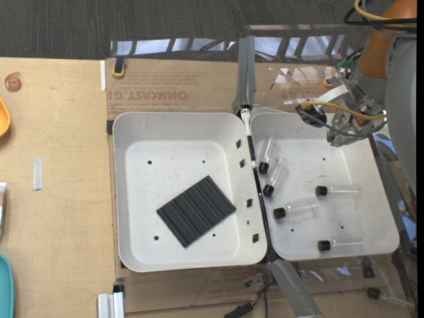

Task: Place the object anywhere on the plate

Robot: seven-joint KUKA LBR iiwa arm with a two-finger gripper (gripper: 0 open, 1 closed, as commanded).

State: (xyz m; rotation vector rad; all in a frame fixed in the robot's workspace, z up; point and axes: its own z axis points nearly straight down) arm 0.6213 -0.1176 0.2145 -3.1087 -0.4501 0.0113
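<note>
Left white bin (132,197) carries the dark ribbed plate (196,211), lying askew near its middle. Right bin (377,224) holds five clear black-capped tubes (301,209), scattered. The hand (344,136) hovers over its far edge; grip unreadable.

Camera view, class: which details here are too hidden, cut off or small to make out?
- Gripper, camera view: its wrist parts and cables cover it, so its state is unclear.
- Clear tubes in the right bin: too small to show contents.
- Teal object: cut by the left edge.
- Dark ridged plate: its underside is hidden.
</note>
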